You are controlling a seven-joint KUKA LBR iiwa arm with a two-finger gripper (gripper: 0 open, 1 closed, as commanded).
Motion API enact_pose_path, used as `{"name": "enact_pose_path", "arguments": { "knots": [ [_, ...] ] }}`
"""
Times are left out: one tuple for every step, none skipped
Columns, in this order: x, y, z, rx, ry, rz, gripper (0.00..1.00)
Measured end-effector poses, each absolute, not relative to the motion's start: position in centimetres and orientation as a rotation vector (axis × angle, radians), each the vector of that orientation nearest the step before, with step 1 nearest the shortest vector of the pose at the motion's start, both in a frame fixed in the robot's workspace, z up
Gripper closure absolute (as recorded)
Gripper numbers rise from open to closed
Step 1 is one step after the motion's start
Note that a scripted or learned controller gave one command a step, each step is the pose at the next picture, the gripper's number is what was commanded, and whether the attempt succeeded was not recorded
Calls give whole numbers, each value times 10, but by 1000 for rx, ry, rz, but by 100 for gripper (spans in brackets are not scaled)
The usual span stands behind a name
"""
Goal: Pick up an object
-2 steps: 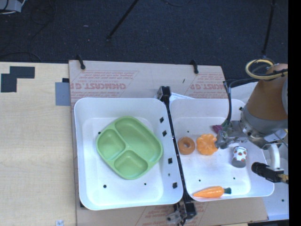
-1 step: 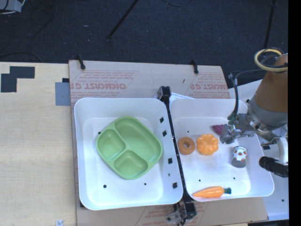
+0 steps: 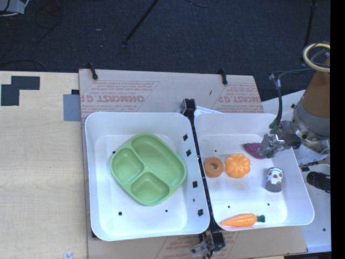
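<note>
Down by the right bin's front edge lay a carrot, while the claw, maybe open or closed, I could not tell, might have missed the purple thing.

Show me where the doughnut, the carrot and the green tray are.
doughnut (image 3: pixel 214 167), camera view, on its ring
carrot (image 3: pixel 239 219), camera view, on its orange body
green tray (image 3: pixel 161 154), camera view, on its middle divider

Single fixed overhead camera, slanted over both bins
</note>
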State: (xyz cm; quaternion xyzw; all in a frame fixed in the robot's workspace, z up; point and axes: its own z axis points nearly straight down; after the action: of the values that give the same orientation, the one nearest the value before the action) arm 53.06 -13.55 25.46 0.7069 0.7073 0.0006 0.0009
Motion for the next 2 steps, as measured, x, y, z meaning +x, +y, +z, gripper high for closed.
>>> {"name": "enact_pose_path", "arguments": {
  "knots": [
    [528, -78, 240, 2221, 2229, -2, 100],
    [530, -32, 235, 2221, 2229, -2, 100]
  ]
}}
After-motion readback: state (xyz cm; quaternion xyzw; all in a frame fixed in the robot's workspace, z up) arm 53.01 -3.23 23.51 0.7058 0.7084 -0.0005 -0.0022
